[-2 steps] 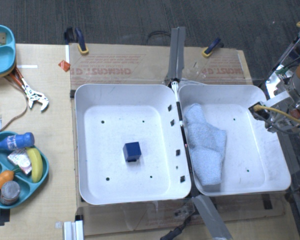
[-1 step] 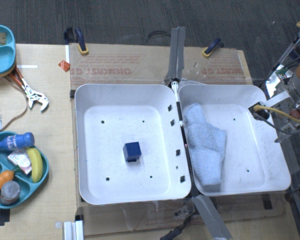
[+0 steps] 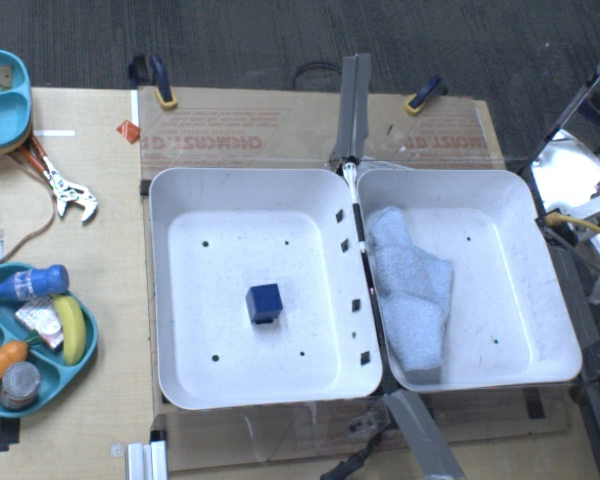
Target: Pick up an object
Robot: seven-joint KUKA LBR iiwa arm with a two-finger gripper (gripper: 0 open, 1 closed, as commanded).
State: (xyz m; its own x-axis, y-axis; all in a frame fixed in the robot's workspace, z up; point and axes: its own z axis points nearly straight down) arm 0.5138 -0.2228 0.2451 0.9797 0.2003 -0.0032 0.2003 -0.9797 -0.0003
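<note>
1. Blue cube [image 3: 265, 303] sits low-centre in the left bin [image 3: 180, 218].
2. Pale blue cloth [image 3: 410, 293] lies along the left side of the right bin [image 3: 520, 268].
3. Red mirrored lettering on the cardboard [image 3: 230, 128] at upper centre; not legible.
4. Jaws: cannot tell.

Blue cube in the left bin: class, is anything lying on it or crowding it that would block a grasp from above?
Nothing visible does. The blue cube sits alone on the left bin's floor, away from the walls.

Lab bench (clamped bins [image 3: 170, 268], wrench [image 3: 72, 196])
</note>
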